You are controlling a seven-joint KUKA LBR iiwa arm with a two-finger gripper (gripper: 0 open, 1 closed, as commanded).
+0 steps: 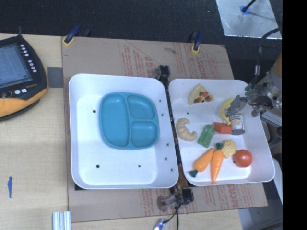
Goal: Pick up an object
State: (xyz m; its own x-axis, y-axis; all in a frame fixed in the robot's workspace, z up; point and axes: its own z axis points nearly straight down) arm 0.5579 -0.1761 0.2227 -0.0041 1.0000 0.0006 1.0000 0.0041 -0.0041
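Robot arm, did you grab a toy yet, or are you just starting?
Just starting, it seems. The gripper is low over the right bin, near the small can, but I can't tell if it holds anything. The pizza slice, croissant, carrots and tomato lie in the bin. Grabbing and lifting are left.

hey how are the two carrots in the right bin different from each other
The left carrot is stubbier and paler orange; the right carrot is longer, thinner and a deeper orange. The left carrot slants, with its leafy end low at the left; the right carrot stands nearly straight up the picture, leafy end on top. Both are orange toy carrots with green ends, lying side by side.
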